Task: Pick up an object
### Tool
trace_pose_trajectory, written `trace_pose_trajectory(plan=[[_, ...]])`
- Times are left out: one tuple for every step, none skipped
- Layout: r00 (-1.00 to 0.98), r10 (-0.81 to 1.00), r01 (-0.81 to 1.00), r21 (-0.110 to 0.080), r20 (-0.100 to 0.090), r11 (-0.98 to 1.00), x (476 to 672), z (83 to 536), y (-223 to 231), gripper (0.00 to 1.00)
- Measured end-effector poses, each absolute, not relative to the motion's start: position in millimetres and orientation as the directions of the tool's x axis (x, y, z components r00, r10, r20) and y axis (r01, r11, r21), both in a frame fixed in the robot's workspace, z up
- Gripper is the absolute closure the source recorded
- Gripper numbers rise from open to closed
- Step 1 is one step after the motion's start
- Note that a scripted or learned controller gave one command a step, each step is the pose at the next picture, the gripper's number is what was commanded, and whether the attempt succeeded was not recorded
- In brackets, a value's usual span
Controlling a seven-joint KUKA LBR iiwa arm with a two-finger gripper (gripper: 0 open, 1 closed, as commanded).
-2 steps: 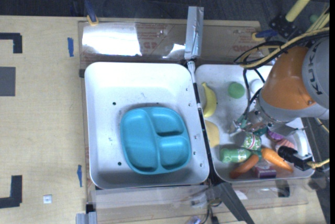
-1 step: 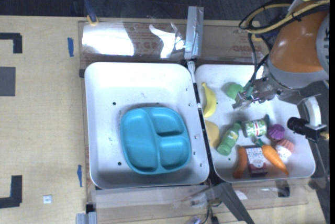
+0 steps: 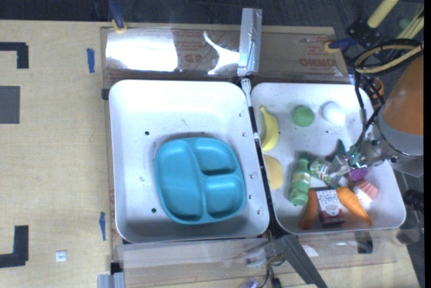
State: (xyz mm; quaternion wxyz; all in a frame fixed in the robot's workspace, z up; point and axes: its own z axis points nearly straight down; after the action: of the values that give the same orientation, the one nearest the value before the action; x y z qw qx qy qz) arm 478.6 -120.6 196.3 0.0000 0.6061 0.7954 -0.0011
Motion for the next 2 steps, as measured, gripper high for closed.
trace_pose_trajectory(plan=[[0.194, 0.981, 0.981, 0.001, 0.0, -0.194, 530.8, 188.3, -76.4, 1.0], [0.195, 0.981, 0.981, 0.001, -0.001, -0.195, 530.8, 188.5, -77.0, 0.0]])
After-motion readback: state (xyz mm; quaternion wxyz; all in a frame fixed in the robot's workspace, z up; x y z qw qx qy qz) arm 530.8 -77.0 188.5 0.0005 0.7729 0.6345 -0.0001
